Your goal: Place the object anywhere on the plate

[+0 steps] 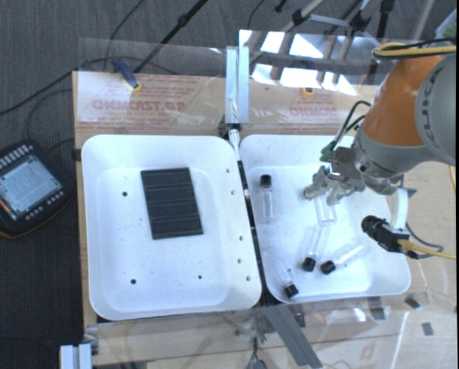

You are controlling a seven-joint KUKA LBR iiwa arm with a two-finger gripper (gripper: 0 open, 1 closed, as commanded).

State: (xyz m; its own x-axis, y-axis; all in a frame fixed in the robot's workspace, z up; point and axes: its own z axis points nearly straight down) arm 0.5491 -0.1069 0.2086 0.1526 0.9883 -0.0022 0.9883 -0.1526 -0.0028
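The plate (171, 202) is a black ribbed rectangle lying flat in the left bin (106, 283). Several clear vials with black caps lie in the right bin (383, 283): one (267, 197) near its left wall, one (316, 243) and another (344, 255) at the middle, and one (285, 280) by the front rim. My gripper (327, 191) hangs over the right bin's middle, fingers spread open and pointing down. A further vial (325, 211) lies just below the fingertips, not clamped between them.
The ridge where the two bins meet (247, 206) runs between the plate and the vials. A black cable connector (377, 231) on a yellow lead hangs off the arm over the right bin's right side. A teach pendant (21, 187) lies on the floor at left.
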